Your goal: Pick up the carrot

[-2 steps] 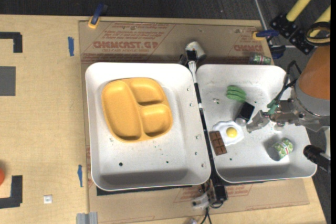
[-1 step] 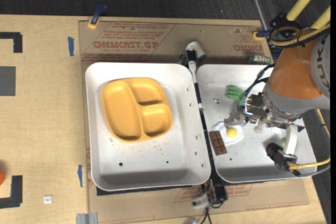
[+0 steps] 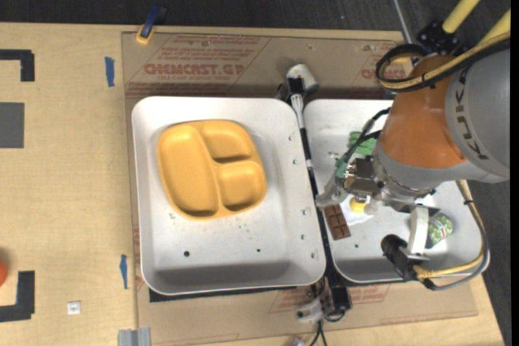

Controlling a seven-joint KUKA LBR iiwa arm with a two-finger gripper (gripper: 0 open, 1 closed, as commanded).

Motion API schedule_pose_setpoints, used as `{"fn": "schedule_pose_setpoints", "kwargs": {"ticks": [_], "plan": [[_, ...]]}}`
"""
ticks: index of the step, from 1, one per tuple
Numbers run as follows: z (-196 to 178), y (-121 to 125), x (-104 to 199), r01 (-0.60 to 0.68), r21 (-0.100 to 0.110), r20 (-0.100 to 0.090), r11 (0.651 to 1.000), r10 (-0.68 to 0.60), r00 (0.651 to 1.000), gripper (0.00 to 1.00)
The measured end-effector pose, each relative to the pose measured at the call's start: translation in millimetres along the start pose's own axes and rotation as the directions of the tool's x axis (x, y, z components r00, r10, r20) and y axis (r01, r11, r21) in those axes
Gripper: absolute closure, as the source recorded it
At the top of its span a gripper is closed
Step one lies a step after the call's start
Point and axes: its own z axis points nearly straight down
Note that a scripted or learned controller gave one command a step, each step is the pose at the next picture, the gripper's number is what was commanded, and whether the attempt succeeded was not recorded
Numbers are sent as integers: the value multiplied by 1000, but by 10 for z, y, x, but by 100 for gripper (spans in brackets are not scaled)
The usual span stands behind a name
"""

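So the arm [image 3: 454, 117] is reaching in from the right and hanging low over the right bin [image 3: 357, 267], gripper [image 3: 357, 184] buried under the wrist, so I can't tell how the jaws are standing. A brown chocolate bar [image 3: 337, 221] is lying by the bin's left wall, just below it. I'm not spotting the carrot anywhere. The left bin [image 3: 162, 255] is holding a yellow divided plate [image 3: 211, 168].

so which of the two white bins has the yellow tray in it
The left bin. The yellow divided tray lies in its upper half, while the right bin sits under the arm and holds small items like a brown block.
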Motion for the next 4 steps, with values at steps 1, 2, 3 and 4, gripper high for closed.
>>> {"fn": "schedule_pose_setpoints", "kwargs": {"ticks": [1, 2, 3, 4], "plan": [[3, -198, 938, -366, -3, 0, 931, 366, 931, 0], [605, 202, 1285, -463, -1, -10, 886, 463, 886, 0], [522, 201, 1273, -460, -2, -7, 888, 460, 888, 100], [162, 442, 1231, -667, -2, 0, 745, 667, 745, 100]]}}
